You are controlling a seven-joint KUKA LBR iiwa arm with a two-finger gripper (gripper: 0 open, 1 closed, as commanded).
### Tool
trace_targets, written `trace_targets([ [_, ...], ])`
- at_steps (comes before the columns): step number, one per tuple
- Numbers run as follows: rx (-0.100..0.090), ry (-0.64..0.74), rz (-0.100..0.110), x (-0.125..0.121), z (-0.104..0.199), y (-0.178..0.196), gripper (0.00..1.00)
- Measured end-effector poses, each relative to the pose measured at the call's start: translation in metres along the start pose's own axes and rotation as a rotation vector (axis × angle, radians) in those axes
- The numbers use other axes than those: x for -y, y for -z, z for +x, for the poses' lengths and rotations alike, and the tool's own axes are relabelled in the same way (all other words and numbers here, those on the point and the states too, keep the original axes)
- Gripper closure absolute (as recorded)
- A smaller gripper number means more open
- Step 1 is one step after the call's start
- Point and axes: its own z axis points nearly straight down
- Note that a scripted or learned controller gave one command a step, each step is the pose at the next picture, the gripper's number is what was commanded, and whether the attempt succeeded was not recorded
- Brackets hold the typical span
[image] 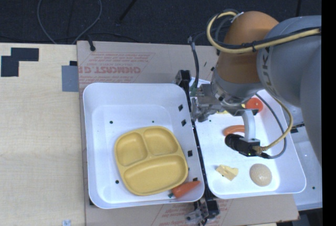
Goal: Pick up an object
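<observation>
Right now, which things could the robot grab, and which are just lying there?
Could grab:
- yellow plate
- toy carrot
- cheese wedge
- tan ball
- orange piece

Just lying there:
- two white bins
- cardboard sheet
- cables on the floor

Two bins side by side, contents by position.

In the left bin we list a divided plate toward its near side, with a carrot at the near right corner, touching the plate's edge. In the right bin we list a wedge with a round piece to its right, both nearer us than the arm.
</observation>
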Motion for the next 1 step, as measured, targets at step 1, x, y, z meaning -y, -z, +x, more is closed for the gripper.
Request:
trace_targets([
  [1,0.000,0.001,-0.001,-0.0122,0.0534,0.0074,1.00],
])
